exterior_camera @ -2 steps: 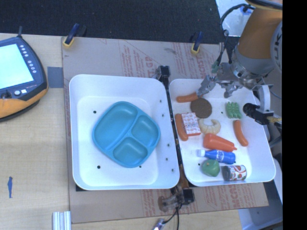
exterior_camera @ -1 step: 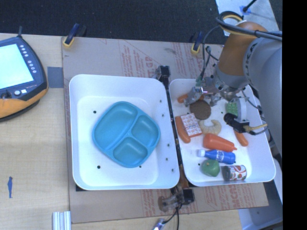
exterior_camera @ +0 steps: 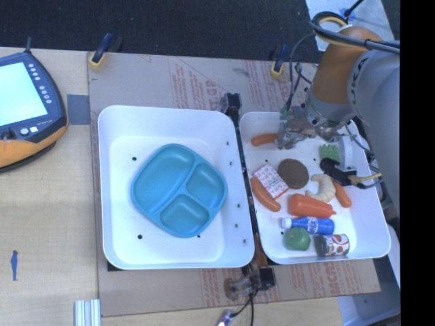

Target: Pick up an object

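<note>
Camera view: reaching in from the right, grey arm (exterior_camera: 370, 80) with orange band bent down over the far end of the right bin (exterior_camera: 380, 240). End effector (exterior_camera: 293, 136) low inside that bin, just beside an orange sausage-like piece (exterior_camera: 264, 140) at the far wall. Cannot tell whether spread or pressed together; nothing visibly pinched.

Scattered in the right bin: brown round patty (exterior_camera: 293, 173), red-and-white packet (exterior_camera: 270, 179), orange hot dog (exterior_camera: 265, 195), red carrot-like piece (exterior_camera: 310, 205), blue-and-white bottle (exterior_camera: 309, 225), green apple (exterior_camera: 296, 239), small can (exterior_camera: 332, 245). Green item (exterior_camera: 330, 152) partly hidden by cabling, hard to identify.

Left bin (exterior_camera: 109, 182) holding a blue divided plate (exterior_camera: 179, 190). At the left edge of the counter (exterior_camera: 47, 236), a tablet-like pendant (exterior_camera: 24, 111), cut off by the frame.
</note>
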{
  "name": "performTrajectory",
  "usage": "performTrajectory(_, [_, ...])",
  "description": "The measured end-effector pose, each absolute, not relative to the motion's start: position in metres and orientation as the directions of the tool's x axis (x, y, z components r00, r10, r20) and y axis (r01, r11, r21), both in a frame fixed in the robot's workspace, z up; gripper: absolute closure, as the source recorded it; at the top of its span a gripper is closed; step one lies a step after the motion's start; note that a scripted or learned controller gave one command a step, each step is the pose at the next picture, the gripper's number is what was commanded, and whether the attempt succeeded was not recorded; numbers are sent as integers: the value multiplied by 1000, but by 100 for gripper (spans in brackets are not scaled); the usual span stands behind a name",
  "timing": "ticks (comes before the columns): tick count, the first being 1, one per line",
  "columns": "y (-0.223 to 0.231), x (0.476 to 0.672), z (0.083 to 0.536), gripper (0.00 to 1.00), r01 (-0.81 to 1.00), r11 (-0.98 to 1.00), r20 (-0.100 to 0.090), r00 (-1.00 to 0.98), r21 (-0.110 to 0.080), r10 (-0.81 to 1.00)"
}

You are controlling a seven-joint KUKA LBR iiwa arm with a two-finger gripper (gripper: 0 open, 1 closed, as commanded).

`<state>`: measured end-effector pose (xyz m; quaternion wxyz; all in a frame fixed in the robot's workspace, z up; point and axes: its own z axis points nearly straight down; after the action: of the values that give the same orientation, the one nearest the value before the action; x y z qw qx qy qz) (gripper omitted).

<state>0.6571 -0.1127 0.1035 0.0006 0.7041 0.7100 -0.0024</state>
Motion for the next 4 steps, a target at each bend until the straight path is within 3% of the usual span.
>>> performTrajectory(1, [-113,657,103,0,1000,8,-4,-8,-3,1000])
performTrajectory(2, [-114,657,114,100,1000,9,-5,-9,-2,1000])
performTrajectory(3, [-113,657,114,0,1000,9,-5,-9,-3,1000])
performTrajectory(4, [-115,658,124,100,1000,9,-7,-9,1,1000])
